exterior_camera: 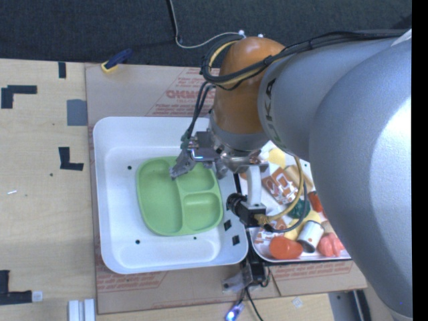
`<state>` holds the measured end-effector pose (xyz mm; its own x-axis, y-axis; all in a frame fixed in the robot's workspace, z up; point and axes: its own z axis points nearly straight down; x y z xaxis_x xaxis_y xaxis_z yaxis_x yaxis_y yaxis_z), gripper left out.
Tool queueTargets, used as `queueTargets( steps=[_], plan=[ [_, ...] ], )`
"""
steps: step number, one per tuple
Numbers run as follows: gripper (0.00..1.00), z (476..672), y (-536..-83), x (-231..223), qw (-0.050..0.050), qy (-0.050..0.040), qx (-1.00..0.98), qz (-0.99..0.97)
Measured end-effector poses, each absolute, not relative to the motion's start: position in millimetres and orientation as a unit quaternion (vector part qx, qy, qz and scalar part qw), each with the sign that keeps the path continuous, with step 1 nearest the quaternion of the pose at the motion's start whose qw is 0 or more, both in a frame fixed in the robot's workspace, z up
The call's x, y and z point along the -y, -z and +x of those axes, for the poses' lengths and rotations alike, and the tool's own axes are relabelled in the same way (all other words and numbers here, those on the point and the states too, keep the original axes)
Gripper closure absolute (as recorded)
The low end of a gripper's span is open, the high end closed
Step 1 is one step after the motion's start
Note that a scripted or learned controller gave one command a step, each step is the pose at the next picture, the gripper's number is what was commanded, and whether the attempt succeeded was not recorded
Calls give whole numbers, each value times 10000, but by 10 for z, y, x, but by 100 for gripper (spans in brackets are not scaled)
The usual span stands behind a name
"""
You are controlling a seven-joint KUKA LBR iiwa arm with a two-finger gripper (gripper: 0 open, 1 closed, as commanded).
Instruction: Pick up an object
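A green divided plate [177, 196] lies flat in the left white bin [114, 199]. My gripper [198, 172] hangs over the plate's upper right rim, below the orange wrist band [241, 85]. It is open, one fingertip [177, 172] over the plate's top edge and the other near its right corner. I see nothing between them. The right bin [267, 258], partly hidden by the arm, holds several toy foods: a red round piece [286, 248], a white and brown cylinder [309, 233], a yellow piece [276, 156] and a brown and white patterned item [281, 182].
Both bins rest on a cardboard sheet [134, 89] on the wooden bench. The big grey arm [354, 146] covers the view's right side and much of the right bin. A cable [175, 25] runs up from the wrist. A yellow and blue clip [115, 60] sits at the cardboard's far corner.
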<state>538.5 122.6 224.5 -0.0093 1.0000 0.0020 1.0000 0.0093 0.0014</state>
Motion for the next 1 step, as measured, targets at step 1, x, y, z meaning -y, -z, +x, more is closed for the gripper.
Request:
queueTargets(
  steps=[1],
  plan=[
    [0, 5492, -4666, -1158, -49, 76, 7080, -7061]
  ],
)
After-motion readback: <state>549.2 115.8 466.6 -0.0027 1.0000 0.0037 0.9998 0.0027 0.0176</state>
